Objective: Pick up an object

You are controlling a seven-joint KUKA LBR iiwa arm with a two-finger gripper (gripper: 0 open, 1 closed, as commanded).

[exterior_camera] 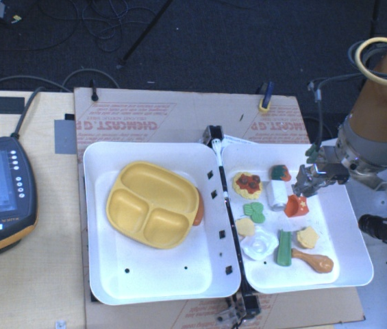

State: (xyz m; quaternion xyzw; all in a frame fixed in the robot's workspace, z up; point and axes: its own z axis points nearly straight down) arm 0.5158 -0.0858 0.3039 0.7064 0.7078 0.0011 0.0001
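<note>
Red wedge-shaped plastic toy piece [296, 206] lies in the right shallow white bin [357, 266], upper right part, its long axis slanting from lower left to upper right, broad end toward the bin's centre. Directly above its upper end sits the dark two-finger gripper [304, 185]; whether its fingers touch or enclose the piece cannot be told. Just left of the piece: a white cylinder [275, 195], upright axis roughly vertical in view. Below: a green stick-shaped piece [284, 247], a brown wooden-looking spoon shape [314, 260]. Left bin [111, 279] carries a yellow three-compartment plastic tray [153, 204].
</note>
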